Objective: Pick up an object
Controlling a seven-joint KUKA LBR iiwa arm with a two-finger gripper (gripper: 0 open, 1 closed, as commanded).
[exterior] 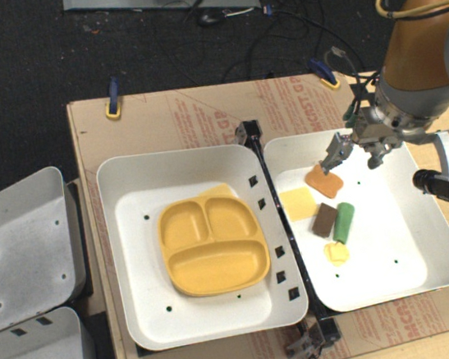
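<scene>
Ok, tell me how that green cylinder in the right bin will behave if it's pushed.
The green cylinder lies on its side, so it would probably roll. It touches the brown block, which may shift too. It looks small and likely light.

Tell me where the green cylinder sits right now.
In the camera view the green cylinder lies in the right bin, left of its centre, beside the brown block and just above the small yellow piece.
</scene>
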